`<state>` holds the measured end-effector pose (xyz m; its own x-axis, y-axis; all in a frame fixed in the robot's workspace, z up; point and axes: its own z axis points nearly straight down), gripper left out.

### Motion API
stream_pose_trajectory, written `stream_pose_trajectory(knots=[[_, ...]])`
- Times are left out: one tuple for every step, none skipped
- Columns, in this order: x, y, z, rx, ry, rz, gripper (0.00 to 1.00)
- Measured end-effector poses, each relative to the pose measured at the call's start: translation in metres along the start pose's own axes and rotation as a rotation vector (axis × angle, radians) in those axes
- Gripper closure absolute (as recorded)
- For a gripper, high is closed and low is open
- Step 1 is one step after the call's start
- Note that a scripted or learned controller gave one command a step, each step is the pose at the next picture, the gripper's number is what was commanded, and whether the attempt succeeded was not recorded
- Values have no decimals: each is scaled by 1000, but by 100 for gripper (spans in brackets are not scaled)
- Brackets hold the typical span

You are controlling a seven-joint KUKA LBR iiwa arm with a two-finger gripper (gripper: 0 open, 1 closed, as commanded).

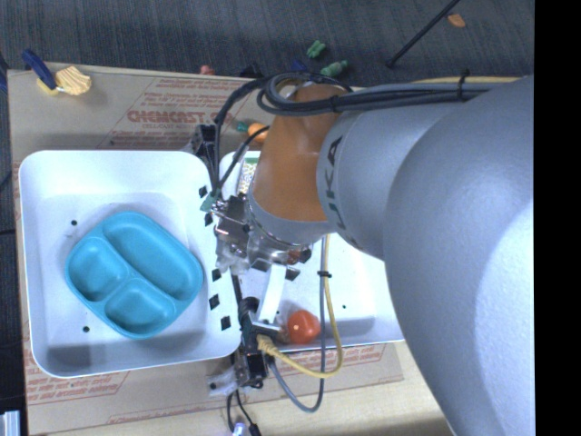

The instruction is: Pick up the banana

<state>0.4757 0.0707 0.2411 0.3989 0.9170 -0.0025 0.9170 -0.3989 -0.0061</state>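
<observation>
My gripper hangs low over the left part of the right bin, close to the wall shared with the left bin. The wide grey arm and its orange band cover most of the right bin, hiding what lies under them. A small orange-red round fruit lies in the right bin's near part, just right of the gripper. It is not in the gripper's grasp.
A blue divided plate lies in the left bin. A small orange thing peeks out at the right bin's far edge. A yellow and blue item rests on the cardboard at the far left.
</observation>
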Motion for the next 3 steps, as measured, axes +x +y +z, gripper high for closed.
stream_pose_trajectory(knots=[[43,-13,123,-14,10,136,100],[111,-35,133,-18,5,38,100],[110,-36,134,-15,3,38,0]])
